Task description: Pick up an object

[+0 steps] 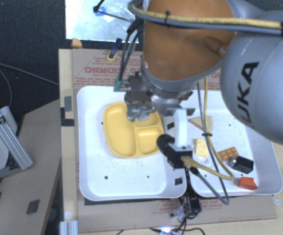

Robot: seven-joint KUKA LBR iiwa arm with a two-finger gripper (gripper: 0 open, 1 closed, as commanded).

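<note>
So the arm (220, 48) is leaning way in from the right, and its big orange band (180, 33) plus the grey housing covers most of the top of the scene. The gripper (140, 112) is down over the left bin (131, 185), sitting right at the upper edge of a yellow divided tray (127, 136). It looks like it's touching the tray's rim, but honestly the wrist blocks so much that I can't tell if it's open, closed, or actually holding anything.

The yellow tray lies flat in the middle of the left bin, tilted a bit diagonally, with a large compartment on the left and smaller ones toward the right.

Over in the right bin (266, 180) there's a small pile of stuff: a pale yellow block (200, 149) just beside the divider between the bins, a brown waffle-looking piece (227, 154) next to it, a black object (242, 164) near that, and an orange-red block (247, 182) close to the front edge. A thin tan wedge (202, 121) sits further back.

Cables (207, 173) hang off the arm and drape across the divider. Both bins rest on a sheet of cardboard (97, 72).
</note>
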